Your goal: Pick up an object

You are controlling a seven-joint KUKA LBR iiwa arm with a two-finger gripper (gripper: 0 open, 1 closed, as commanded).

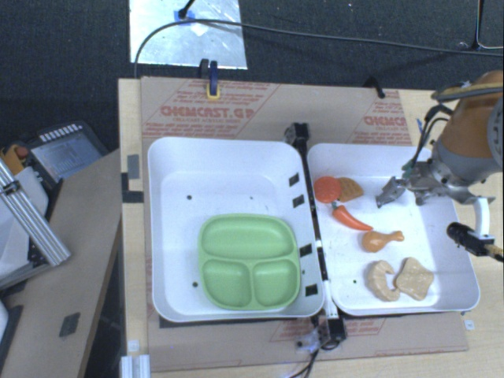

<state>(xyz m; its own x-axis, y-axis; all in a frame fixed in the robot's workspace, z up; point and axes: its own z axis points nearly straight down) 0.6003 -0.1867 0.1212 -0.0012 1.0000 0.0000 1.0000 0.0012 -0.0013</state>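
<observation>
The gripper (411, 189) hangs at the frame's right with its fingers spread wide, holding nothing. Lower, in the right bin (457, 246), lie a carrot (350, 218) and a drumstick (381, 239), apart from it.

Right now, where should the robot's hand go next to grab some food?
Probably left and down toward the carrot. The gripper hangs over the right bin with nothing between its fingers, and the carrot lies just to its lower left, among the nearest toys.
</observation>
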